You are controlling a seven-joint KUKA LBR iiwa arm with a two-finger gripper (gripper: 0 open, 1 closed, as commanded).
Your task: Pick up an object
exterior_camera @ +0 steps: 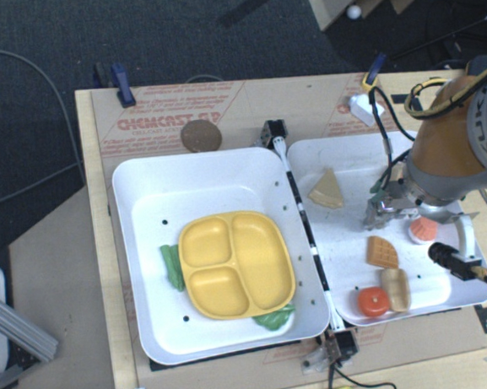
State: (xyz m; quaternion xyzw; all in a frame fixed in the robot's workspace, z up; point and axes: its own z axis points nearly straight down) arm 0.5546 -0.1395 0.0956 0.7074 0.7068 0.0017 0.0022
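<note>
The right bin (pixel 333 152) holds several food items: a tan wedge (pixel 326 191) at the back left, an orange waffle-like piece (pixel 382 253) in the middle, a red tomato (pixel 373 302) and a tan bread piece (pixel 396 288) at the front, and a pinkish round piece (pixel 423 230) under the arm. My gripper (pixel 384 208) hangs low over the middle of this bin, just above and behind the waffle piece, right of the wedge. The wrist hides much of it.
The left bin (pixel 137 241) carries a yellow divided plate (pixel 236 263) with green leafy pieces (pixel 173 267) poking out beneath it. A brown disc (pixel 200 136) lies on the bench behind the bins. Cables (pixel 386 109) run along the back right.
</note>
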